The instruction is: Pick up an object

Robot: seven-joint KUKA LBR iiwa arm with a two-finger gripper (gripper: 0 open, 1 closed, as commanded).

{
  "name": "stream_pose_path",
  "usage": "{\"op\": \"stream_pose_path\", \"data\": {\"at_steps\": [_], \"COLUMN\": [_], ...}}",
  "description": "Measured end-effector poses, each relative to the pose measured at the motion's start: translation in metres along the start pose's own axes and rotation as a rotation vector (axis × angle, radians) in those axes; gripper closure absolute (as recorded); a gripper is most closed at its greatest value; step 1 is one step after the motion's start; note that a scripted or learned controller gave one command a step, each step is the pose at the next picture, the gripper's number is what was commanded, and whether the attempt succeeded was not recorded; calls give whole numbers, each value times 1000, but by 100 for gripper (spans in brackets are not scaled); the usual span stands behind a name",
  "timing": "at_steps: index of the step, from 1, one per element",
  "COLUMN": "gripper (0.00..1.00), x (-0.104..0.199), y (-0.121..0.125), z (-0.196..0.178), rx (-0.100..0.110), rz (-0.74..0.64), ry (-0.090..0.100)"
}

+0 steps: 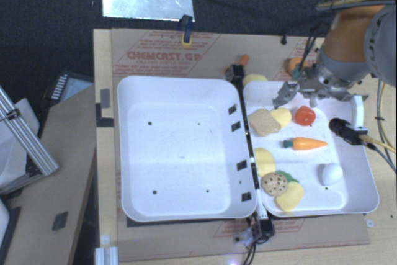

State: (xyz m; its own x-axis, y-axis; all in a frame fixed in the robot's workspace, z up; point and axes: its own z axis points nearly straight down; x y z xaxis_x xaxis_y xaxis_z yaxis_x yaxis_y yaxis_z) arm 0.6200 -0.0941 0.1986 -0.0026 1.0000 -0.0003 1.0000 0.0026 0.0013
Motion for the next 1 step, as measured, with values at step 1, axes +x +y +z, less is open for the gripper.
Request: {"op": "stream_pose_path", "data": {"at_steps": [1], "gripper": [0], "x": [-66], "y": [-32], "z": [86], "rx": [6], "rz": [6], "ry": [0]}}
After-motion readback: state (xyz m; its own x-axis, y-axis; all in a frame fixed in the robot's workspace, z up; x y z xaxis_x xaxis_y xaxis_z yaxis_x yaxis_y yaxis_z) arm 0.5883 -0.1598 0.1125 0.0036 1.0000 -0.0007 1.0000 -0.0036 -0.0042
